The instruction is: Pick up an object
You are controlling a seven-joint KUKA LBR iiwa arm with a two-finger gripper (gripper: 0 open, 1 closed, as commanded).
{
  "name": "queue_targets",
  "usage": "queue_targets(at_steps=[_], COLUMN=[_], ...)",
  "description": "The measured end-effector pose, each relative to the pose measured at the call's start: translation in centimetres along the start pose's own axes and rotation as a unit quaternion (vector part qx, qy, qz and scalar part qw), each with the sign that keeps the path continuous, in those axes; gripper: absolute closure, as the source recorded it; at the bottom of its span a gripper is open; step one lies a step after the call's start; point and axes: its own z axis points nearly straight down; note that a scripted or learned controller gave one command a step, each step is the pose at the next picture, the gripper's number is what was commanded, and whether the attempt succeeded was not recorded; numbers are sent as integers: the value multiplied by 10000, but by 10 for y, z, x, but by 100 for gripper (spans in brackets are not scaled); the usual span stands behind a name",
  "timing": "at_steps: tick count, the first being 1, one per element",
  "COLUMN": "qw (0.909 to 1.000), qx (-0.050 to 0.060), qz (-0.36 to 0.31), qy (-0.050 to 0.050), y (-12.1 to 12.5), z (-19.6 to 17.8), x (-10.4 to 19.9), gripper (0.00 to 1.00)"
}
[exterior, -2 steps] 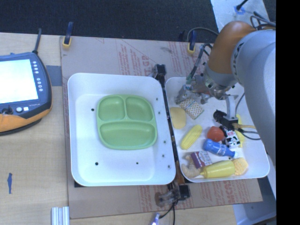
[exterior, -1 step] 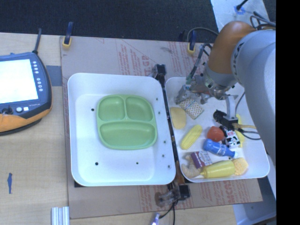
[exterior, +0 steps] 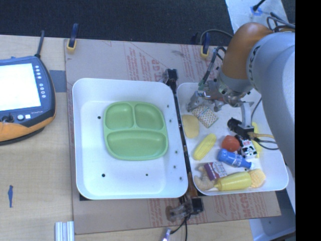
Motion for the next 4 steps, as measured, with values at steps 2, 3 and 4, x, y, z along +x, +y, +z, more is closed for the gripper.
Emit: queue_targets(at_steps=[2,3,4], qw=[10000,10000,10000], qx=[0,4,14], qz=[1,-4,13], qy=[-1,1,1], y=[0,0,-7], z=[0,0,0], x=[-2,0,-1], gripper=[0,0,0])
